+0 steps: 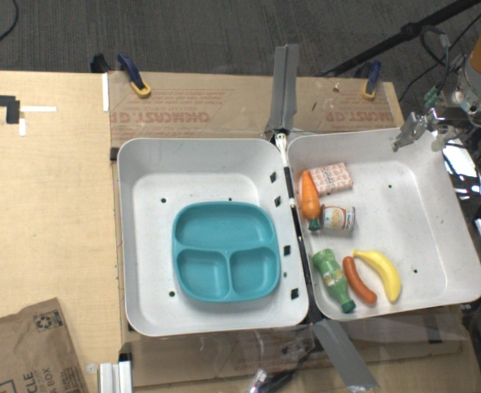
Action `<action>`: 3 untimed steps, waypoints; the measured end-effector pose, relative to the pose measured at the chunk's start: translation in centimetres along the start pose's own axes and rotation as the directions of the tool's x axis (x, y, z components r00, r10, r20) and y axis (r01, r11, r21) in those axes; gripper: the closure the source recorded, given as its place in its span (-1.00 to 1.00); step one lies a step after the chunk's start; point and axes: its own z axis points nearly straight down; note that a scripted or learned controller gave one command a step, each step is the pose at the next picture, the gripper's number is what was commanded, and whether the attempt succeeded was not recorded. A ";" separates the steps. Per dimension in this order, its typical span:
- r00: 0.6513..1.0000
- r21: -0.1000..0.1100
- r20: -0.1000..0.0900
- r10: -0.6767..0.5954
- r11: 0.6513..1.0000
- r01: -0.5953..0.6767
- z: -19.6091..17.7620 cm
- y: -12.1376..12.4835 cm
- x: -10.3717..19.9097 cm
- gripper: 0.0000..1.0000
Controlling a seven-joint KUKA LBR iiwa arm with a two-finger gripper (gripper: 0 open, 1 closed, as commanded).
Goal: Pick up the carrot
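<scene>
Orange carrot (308,196), teal tray (225,250), yellow banana (382,271), green bottle (333,279), white bins (134,244).

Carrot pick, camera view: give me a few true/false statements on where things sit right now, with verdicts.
1. The carrot lies in the right bin. True.
2. The teal plate sits in the right bin. False: it sits in the left bin.
3. The carrot lies between the gripper's fingers. False: the gripper is at the right bin's far edge, apart from the carrot.
4. The banana lies beside the sausage. True.
5. The green bottle stands on the plate. False: it lies in the right bin.
</scene>
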 end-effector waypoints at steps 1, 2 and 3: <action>0.973 0.002 0.000 0.230 0.973 -0.230 2.7 -1.4 3.6 -1.00; 0.992 0.002 0.000 0.125 0.992 -0.125 9.9 -2.9 9.0 -1.00; 0.980 -0.034 0.000 0.200 0.979 -0.200 11.5 -4.0 11.0 -1.00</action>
